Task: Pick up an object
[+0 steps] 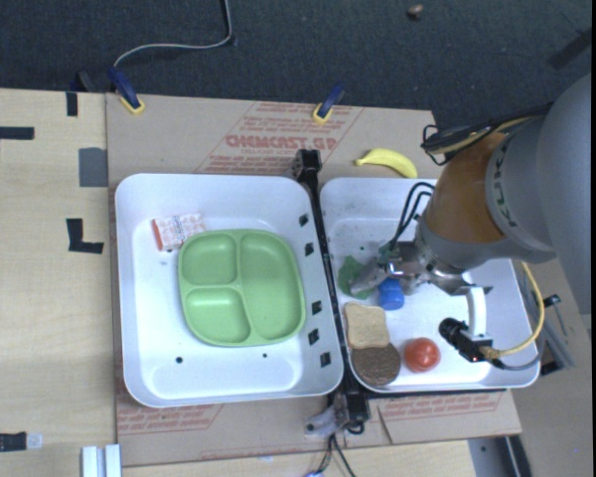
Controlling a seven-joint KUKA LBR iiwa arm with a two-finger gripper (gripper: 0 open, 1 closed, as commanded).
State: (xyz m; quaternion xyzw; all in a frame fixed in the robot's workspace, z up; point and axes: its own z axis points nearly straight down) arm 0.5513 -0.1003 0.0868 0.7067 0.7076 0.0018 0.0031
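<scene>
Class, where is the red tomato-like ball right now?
The red ball lies in the right bin, near its front edge, just right of the brown round piece.

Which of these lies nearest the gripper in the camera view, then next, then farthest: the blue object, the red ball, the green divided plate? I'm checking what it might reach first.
Measured from the gripper in the right bin:
1. Blue object, directly below the gripper in the view.
2. Red ball, near the right bin's lower edge.
3. Green divided plate, in the left bin.
</scene>
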